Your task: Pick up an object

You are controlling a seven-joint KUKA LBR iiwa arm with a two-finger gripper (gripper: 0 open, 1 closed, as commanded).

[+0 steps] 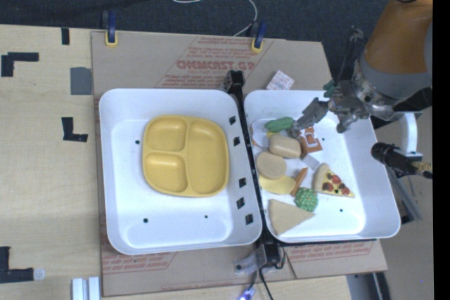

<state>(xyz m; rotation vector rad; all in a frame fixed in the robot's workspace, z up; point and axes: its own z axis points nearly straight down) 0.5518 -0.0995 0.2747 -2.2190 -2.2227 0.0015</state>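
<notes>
My gripper [325, 120] hangs over the back of the right bin [365, 172], open, with nothing between its fingers. One finger [308, 114] points down-left towards a green leafy piece [280, 124] and a small red and white item [310, 142]. Toy food lies below it in the bin: a beige bun [285, 146], a round beige piece [271, 166], a yellow cheese slice [278, 185], an orange carrot stick [301, 177], a broccoli floret [306, 199], a pizza slice [332, 183] and a pale wedge [287, 216].
The left bin [119, 172] holds a yellow divided plate [186, 155]. A black divider strip [242, 151] runs between the bins. A white tag [280, 80] lies on the cardboard behind the right bin. A cable [211, 0] crosses the dark backdrop.
</notes>
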